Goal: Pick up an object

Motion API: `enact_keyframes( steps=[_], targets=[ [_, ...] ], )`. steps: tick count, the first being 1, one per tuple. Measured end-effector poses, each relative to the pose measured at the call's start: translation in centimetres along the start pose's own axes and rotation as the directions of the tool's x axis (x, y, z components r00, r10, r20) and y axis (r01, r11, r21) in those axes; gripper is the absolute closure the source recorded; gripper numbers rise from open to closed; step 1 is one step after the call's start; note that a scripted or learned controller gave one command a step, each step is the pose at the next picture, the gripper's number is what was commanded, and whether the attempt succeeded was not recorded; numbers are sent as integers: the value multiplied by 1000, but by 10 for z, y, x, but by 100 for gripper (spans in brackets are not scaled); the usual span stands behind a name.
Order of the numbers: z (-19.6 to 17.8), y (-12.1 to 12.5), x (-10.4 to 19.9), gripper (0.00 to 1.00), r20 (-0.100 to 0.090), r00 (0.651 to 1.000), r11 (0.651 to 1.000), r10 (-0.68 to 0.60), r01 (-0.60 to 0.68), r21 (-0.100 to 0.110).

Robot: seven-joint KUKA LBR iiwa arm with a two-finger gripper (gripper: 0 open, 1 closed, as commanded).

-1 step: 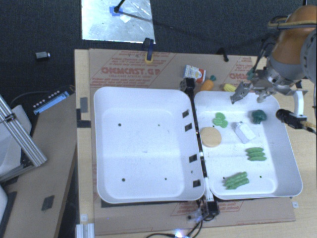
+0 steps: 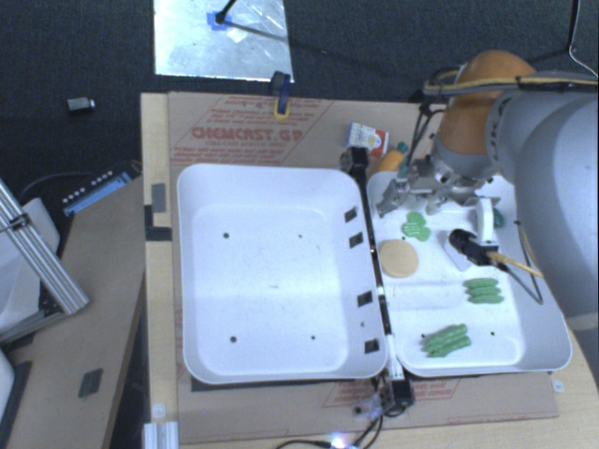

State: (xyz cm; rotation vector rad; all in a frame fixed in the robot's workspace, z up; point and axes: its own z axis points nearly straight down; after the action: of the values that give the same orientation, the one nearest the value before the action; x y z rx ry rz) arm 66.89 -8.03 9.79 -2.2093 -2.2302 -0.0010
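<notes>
Watching the pincer (image 2: 412, 193) low at the right bin's (image 2: 538, 344) far end, I cannot tell its state. Nearest candidate, a green piece (image 2: 416, 225), lies just beside it. Risk: clipping the divider wall (image 2: 372, 251) or nudging the tan disc (image 2: 400, 258). Open floor lies mid-bin; the left bin (image 2: 271, 269) offers room.

Two shallow white plastic bins (image 2: 271, 195) look smooth and faintly glossy. The brown cardboard sheet (image 2: 243, 129) beneath them is matt. Beyond it, a crinkled silver foil square (image 2: 187, 26) shines on dark cloth-like flooring (image 2: 75, 45).
</notes>
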Motion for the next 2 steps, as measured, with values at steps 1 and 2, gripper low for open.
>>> enact_keyframes(
  steps=[1, 2],
  targets=[
    [-36, -3, 61, 0, -9, 1000, 1000, 6, -6, -3],
    [-48, -1, 82, 100, -39, 999, 1000, -11, 11, -3]
  ],
)
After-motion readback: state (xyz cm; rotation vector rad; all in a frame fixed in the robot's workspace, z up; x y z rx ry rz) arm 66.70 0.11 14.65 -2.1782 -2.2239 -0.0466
